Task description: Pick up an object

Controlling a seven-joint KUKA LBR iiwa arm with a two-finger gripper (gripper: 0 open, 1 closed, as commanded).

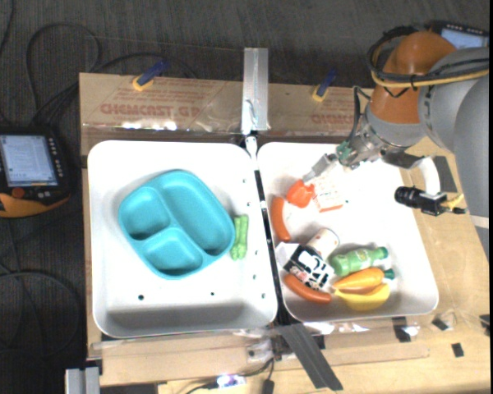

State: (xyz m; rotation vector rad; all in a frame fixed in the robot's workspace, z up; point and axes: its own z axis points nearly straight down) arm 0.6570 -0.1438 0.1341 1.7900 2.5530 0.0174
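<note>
I see the arm (427,89) reaching in from the right, over the far part of the right bin (411,245). The gripper (322,169) is angled down-left, its tip just above a small orange-and-white object (300,193) near the bin's far-left area. A white card with red print (332,193) lies just beside that object, under the gripper's line. I can't make out the gripper's state from this angle, and I see nothing clearly held.

Rest of the right bin: an orange curved piece (277,218) along the left wall, a white cup (322,240) lying tilted, a black-and-white patterned item (309,266) touching it, a green bottle (358,259) on its side, a yellow-orange fruit-shaped toy (362,288) at the near side, and a red-orange piece (304,289) next to it. All clustered at the near-centre.

Left bin (123,302) holds a blue divided plate (176,222), with a green pod-like object (240,236) just beside its right edge.
</note>
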